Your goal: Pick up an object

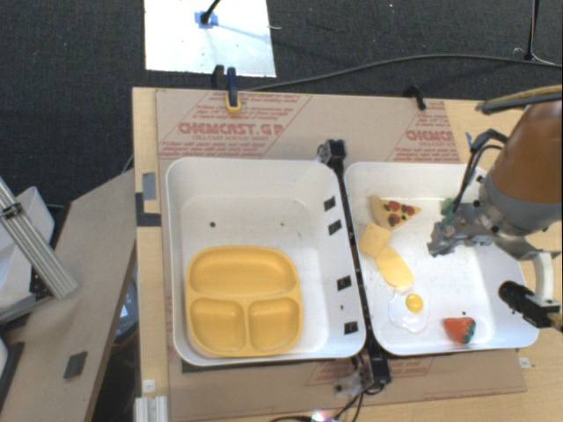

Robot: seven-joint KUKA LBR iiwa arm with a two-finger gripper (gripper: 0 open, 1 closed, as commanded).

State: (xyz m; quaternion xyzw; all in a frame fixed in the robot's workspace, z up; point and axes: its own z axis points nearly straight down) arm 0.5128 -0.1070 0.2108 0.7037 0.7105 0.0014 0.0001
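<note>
The right bin (493, 337) holds a toy pizza slice (393, 210), a pale yellow cheese piece (376, 238), a yellow oblong piece (396, 268), a fried egg (409, 309) and a red strawberry (459, 328). My gripper (445, 240) hangs over the middle of the right bin, to the right of the pizza slice and the oblong piece. Nothing shows between its fingers. The arm's orange band (532, 152) rises above it at the right edge.
The left bin (189, 192) holds a yellow divided tray (244, 301). A black divider (346, 236) runs between the two bins. Cables cross the cardboard behind the bins, and a white sheet (209, 23) lies on the dark floor at the back.
</note>
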